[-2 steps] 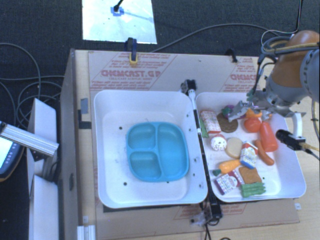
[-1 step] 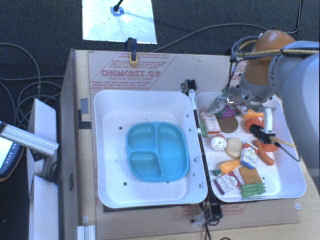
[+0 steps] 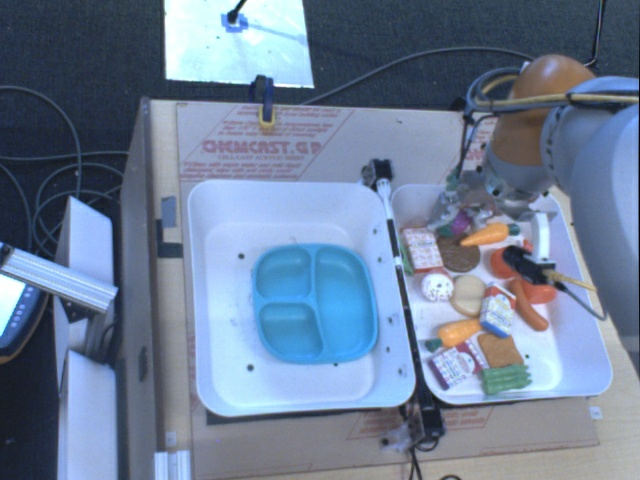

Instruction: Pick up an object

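Grey rounded arm [image 3: 600, 138] with an orange band [image 3: 535, 103] above the wrist.

Blue sectioned plate [image 3: 315, 301] in white bin [image 3: 215, 228]; orange carrot [image 3: 486, 235].

Both white bins, left [image 3: 215, 268] and right [image 3: 580, 353], look like smooth, slightly glossy moulded plastic. The blue divided tray [image 3: 315, 303] is plastic too, with a soft sheen on its ridges. The toy foods, such as the orange carrot [image 3: 487, 235] and green beans [image 3: 505, 378], look like matt plastic. The bench top [image 3: 300, 143] looks like matt brown cardboard with red print. The arm's orange band [image 3: 535, 108] shines glossy; its grey shell [image 3: 600, 158] looks smooth and satin. The floor [image 3: 80, 28] is dark, rough carpet.
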Tool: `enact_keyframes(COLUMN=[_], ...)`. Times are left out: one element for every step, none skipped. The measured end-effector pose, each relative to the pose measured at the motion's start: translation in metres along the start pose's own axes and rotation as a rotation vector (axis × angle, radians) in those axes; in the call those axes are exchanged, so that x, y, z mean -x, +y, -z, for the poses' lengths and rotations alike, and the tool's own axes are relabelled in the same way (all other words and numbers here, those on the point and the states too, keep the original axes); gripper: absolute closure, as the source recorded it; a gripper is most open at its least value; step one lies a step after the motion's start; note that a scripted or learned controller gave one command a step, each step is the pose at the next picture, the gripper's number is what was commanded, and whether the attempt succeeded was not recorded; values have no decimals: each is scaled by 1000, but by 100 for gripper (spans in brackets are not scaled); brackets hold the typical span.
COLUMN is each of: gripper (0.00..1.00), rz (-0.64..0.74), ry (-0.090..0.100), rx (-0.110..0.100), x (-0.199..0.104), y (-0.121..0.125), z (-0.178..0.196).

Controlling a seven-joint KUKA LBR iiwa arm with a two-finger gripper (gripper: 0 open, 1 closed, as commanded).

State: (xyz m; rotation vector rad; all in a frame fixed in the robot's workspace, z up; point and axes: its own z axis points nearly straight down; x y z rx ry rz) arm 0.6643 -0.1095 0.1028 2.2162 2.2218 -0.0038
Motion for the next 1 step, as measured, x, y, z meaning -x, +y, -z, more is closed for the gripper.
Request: enact_keyframes(gripper=[100], rz=[3], ry=[4], rx=[4], x=[-35], y=[5], z=[93])
